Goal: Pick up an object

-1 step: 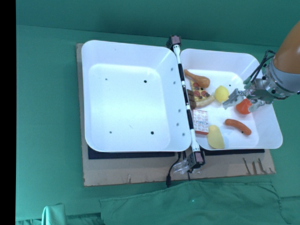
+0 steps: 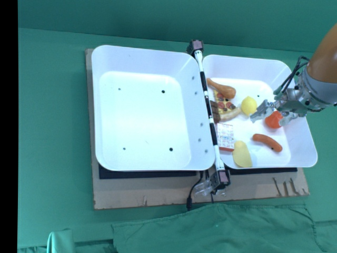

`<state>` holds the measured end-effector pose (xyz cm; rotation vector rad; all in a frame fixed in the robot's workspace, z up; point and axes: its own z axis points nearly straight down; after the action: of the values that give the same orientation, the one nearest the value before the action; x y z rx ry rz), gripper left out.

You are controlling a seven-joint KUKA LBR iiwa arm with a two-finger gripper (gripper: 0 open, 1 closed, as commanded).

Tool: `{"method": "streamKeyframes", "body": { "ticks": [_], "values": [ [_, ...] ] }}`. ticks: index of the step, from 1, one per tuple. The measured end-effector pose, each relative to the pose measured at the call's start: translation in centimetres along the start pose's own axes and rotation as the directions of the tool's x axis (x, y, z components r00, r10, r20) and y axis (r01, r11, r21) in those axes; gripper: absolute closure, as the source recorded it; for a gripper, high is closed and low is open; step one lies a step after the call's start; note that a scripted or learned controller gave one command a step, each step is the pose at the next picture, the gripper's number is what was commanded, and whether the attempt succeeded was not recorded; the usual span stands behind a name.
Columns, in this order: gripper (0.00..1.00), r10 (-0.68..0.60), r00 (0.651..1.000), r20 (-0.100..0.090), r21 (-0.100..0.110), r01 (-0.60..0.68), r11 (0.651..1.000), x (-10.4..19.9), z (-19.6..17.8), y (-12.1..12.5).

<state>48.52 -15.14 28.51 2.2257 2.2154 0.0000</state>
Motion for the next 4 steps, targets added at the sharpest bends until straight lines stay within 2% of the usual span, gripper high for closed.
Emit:
{"method": "streamKeyframes", "body": {
  "ticks": [1, 2, 3, 4],
  "values": [
    [0.00, 0.000, 1.000, -0.001, 0.004, 0.000, 1.000, 0.8, 4.9, -0.4],
    [0.00, 0.002, 1.000, 0.016, -0.028, -0.002, 1.000, 0.2, 9.0, 0.2],
    [1.00, 0.004, 1.000, 0.008, -0.015, -0.004, 1.000, 0.4, 8.3, -0.1],
    [1.00, -0.002, 1.000, 0.004, -0.008, 0.002, 1.000, 0.3, 3.9, 0.0]
  ]
}}
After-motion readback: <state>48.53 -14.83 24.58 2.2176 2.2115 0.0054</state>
